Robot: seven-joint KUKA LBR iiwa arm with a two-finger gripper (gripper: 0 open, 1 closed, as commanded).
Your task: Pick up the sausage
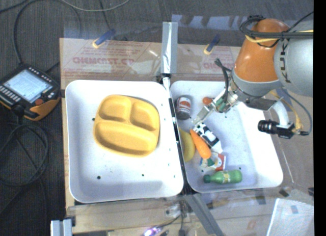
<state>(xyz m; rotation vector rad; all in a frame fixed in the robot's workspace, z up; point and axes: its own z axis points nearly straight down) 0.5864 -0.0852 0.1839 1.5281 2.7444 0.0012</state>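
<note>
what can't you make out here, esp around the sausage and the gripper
- Sausage: no item in the right bin can be told as one; the toys are small and piled together.
- Gripper: blurred and small, so its finger state is unclear.
- Small orange item: part hidden by the gripper.
- Banana: overlapped by the carrot.
- Arm: cut off by the right edge.

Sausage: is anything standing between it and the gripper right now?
Nothing visible does. The sausage, if it is the small reddish piece, lies just above the gripper in the view, with bare bin floor between them. The can stands off to the side, apart from both.
</note>
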